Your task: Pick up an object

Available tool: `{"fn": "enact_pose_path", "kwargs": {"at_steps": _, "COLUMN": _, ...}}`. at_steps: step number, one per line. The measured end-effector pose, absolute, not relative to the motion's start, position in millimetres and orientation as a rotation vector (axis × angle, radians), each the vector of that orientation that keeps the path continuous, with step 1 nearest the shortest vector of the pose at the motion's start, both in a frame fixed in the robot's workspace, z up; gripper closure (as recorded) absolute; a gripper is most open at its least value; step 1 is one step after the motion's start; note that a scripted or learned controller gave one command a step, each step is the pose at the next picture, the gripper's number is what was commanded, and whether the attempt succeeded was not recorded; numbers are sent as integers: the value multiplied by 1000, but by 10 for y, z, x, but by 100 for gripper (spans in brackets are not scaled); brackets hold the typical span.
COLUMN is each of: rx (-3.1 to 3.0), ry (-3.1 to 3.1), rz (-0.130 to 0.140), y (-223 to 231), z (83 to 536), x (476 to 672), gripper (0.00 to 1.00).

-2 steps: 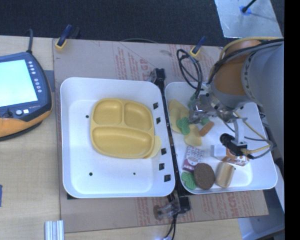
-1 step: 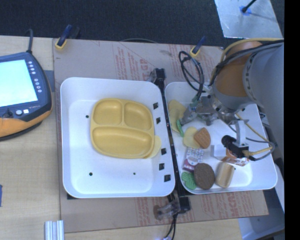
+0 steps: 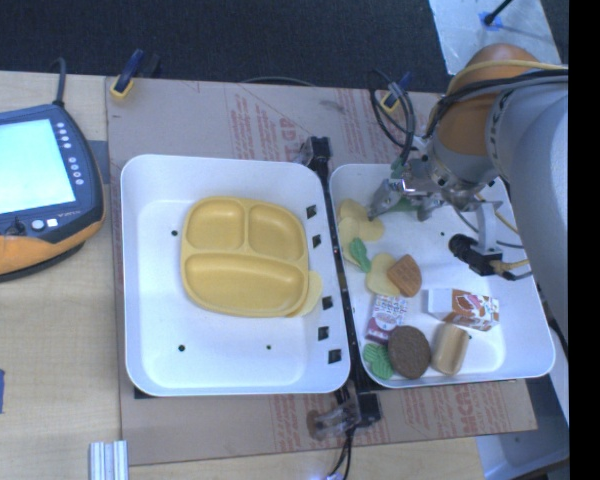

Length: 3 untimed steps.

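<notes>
in left bin (image 3: pixel 150 268), yellow tray (image 3: pixel 245 258), right bin (image 3: pixel 525 358), toy food (image 3: pixel 410 351)

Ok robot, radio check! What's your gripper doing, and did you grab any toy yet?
Gripper low over the right bin, far end, fingers unclear. No toy seen held. Toy food pile lying in that bin. Yellow tray in the left bin.

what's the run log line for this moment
arm: over right bin far end | gripper: above toy food pile | yellow tray: left bin

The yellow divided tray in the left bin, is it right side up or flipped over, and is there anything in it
Right side up and empty: the yellow tray shows its three hollow compartments facing the camera, all bare. It lies flat in the left bin.
</notes>
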<state>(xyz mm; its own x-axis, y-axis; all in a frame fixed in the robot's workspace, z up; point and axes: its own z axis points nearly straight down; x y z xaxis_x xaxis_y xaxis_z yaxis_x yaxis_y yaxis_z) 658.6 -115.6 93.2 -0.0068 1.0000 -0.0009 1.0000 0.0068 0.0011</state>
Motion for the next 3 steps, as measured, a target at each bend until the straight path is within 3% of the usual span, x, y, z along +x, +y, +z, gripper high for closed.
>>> {"fn": "enact_pose_path", "kwargs": {"at_steps": 1, "rx": 2221, "ry": 2224, "rz": -3, "y": -1275, "z": 937, "x": 5933, "gripper": 0}}
{"fn": "enact_pose_path", "kwargs": {"at_steps": 2, "rx": 2220, "ry": 2221, "rz": 0, "y": -1049, "z": 938, "x": 5237, "gripper": 0}}
{"fn": "enact_pose_path", "kwargs": {"at_steps": 3, "rx": 2218, "ry": 2222, "rz": -2, "y": -1064, "z": 1035, "x": 5259, "gripper": 100}}
